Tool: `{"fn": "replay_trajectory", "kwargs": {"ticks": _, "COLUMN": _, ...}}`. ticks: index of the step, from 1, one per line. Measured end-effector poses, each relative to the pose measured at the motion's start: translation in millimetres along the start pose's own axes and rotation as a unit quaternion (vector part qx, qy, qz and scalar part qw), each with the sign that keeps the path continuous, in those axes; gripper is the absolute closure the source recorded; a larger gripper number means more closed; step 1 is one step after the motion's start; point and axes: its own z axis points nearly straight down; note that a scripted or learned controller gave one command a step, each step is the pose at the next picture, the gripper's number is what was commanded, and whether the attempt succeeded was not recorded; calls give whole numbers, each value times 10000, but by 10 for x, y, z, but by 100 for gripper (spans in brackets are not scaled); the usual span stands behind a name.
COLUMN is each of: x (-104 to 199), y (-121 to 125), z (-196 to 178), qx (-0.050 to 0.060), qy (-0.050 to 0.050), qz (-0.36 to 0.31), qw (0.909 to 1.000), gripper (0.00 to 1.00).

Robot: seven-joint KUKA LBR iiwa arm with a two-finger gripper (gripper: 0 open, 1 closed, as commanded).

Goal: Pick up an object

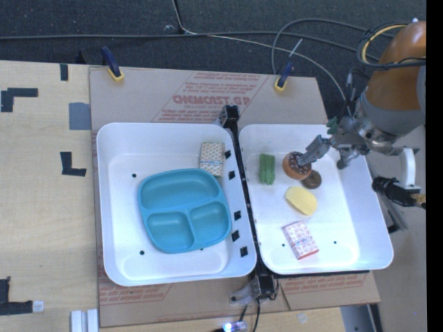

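Nearest item: red-patterned packet (300, 240), well below gripper (303, 160). Yellow piece (302, 200) just below; green block (266, 169) beside it, left. Gripper sits on brown round object (299, 166); whether it is open or closed: cannot tell. Risk: crowded neighbours nudged, grasp slipping.

bench (41, 206): pale wood, black tape marks | cardboard sheet (208, 95): clamped | floor (83, 12): dark carpet, cables

I see a blue tray (184, 209) in the white left bin (111, 185). At three o'clock, the white right bin (360, 234) holds a green block (266, 169), a yellow lump (302, 200) and a red-and-white patterned packet (300, 240).
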Motion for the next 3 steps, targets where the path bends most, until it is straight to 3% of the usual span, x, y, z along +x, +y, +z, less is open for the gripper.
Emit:
{"fn": "replay_trajectory", "kwargs": {"ticks": 1, "x": 3, "y": 23, "z": -64, "qx": -58, "qy": -9, "qz": -16, "qw": 10000, "gripper": 0}}
{"fn": "replay_trajectory", "kwargs": {"ticks": 3, "x": 82, "y": 125, "z": 888, "qx": -35, "qy": -9, "qz": -20, "qw": 10000, "gripper": 0}}
